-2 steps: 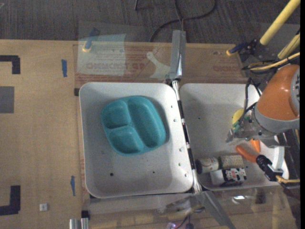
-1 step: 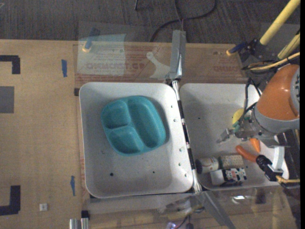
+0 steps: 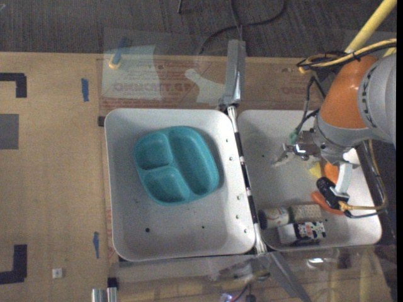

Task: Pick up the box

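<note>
A small box (image 3: pixel 302 231) with black and white print lies along the front wall of the right bin (image 3: pixel 264 131). Just behind it are a speckled tan packet (image 3: pixel 307 212) and a pale little bottle (image 3: pixel 275 216) on its side. My gripper (image 3: pixel 284 155) hangs over the middle of the right bin, well behind and a little left of the box. It is open and nothing is between its fingers. The grey arm with its orange band (image 3: pixel 349 99) comes in from the right and covers the bin's right rear part.
An orange object (image 3: pixel 322 197) and a yellow piece (image 3: pixel 313 169) lie under the wrist in the right bin. The left bin (image 3: pixel 126 231) holds a teal divided plate (image 3: pixel 176 164). A metal divider (image 3: pixel 242 181) runs between the bins. Cables trail by the arm.
</note>
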`<state>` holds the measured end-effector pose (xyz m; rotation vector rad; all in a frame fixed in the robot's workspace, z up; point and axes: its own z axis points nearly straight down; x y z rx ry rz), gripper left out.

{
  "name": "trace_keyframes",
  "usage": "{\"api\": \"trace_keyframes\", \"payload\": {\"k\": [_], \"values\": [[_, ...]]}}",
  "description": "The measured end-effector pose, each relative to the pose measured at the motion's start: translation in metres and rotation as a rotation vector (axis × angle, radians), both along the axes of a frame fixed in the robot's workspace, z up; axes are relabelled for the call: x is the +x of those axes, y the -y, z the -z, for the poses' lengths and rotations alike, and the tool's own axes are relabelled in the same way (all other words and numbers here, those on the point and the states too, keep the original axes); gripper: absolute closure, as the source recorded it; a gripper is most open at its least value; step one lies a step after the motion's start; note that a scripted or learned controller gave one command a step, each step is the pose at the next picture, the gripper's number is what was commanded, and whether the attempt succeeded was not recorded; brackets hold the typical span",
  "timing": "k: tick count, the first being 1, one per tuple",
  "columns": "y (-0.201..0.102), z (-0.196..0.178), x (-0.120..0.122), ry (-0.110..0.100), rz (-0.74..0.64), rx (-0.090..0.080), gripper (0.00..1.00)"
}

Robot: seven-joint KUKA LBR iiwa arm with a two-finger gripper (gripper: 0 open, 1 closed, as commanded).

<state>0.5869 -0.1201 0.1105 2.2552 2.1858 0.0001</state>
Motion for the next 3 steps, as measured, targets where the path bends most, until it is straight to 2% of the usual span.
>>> {"api": "trace_keyframes", "payload": {"k": [1, 2, 3], "values": [[0.023, 0.023, 0.004, 0.005, 0.358, 0.001, 0.00], [0.010, 0.024, 0.053, 0.003, 0.373, -0.001, 0.00], [-0.006, -0.034, 0.028, -0.002, 0.378, 0.000, 0.00]]}}
